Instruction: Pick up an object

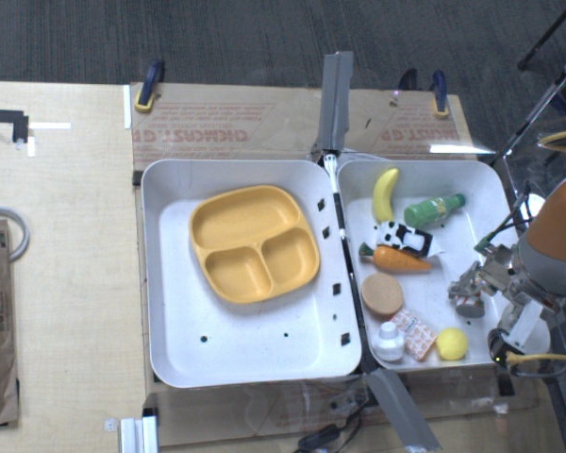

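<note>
Glossy white plastic bins [170,281], pale wooden bench [57,253]

A banana [385,192], a green bottle [433,209] and a carrot [402,260] lie in the right bin [495,182]. A yellow lemon [451,344] sits near its front edge.

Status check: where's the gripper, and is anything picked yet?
Gripper low in right bin, nothing between fingers. Lemon nearest, loose. Carrot clear to its left.
</note>
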Available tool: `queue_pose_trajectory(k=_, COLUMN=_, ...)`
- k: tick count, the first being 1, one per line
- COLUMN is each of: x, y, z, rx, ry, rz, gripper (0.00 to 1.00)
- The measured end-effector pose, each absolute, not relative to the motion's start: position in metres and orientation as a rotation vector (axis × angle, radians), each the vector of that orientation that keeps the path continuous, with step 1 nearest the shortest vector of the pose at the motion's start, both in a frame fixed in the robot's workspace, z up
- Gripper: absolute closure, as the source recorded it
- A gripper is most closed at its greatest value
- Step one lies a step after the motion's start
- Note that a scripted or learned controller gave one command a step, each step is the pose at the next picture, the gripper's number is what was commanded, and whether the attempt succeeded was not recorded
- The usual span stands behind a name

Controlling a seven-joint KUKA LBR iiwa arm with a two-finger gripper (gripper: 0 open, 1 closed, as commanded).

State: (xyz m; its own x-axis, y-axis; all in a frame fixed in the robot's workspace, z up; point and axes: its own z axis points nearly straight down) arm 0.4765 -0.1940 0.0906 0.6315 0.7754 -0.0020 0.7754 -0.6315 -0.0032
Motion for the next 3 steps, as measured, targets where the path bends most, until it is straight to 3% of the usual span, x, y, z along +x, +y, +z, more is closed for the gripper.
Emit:
queue_pose_trajectory(k=1, x=0.476, y=-0.143, z=0.128, rx=-2.788, ry=-1.443, rz=0.006, gripper=0.00)
queue_pose_trajectory(k=2, x=0.508, y=-0.104, z=0.090, rx=-2.981, ry=-0.985, rz=0.009, gripper=0.00)
queue_pose_trajectory(k=3, x=0.564, y=-0.102, z=0.091, rx=-3.111, ry=-0.432, rz=0.010, gripper=0.00)
